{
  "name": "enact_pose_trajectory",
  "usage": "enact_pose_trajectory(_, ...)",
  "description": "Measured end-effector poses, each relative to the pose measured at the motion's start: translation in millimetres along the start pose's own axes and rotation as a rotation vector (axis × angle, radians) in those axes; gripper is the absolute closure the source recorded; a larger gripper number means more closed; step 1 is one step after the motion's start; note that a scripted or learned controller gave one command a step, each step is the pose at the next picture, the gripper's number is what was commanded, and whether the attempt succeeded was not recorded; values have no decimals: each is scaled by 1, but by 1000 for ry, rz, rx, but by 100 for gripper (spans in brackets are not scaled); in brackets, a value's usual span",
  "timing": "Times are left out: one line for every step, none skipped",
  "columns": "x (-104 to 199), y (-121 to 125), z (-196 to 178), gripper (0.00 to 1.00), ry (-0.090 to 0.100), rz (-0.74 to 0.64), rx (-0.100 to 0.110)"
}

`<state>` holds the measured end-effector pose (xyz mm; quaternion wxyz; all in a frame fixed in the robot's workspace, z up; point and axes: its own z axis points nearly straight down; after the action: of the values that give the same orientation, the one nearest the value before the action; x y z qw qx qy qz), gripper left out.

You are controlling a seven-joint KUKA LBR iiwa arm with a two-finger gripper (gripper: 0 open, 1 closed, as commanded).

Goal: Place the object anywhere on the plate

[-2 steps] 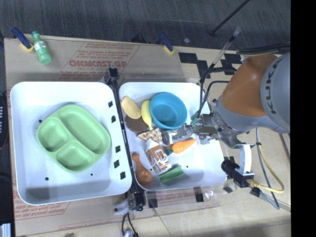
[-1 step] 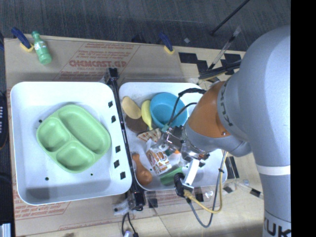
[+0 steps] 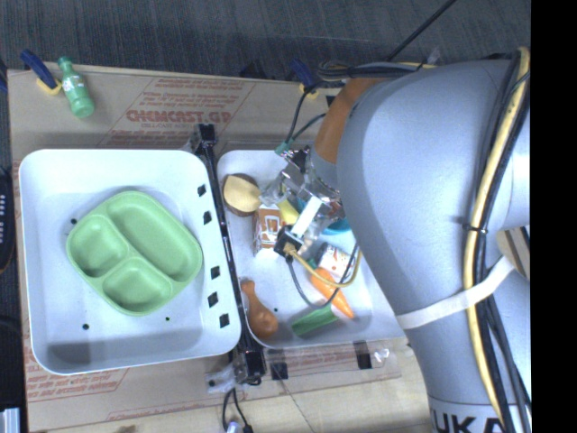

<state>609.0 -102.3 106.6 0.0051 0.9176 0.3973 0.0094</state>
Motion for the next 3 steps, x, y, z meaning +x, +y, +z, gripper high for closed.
enact_pose_trajectory(4,-2,-15,100,5,-17,15)
enact_pose_trajectory(30,-62,-88,100,-11,-55,24)
enact_pose_trajectory(61,-75,-132,100,-14,-139,26)
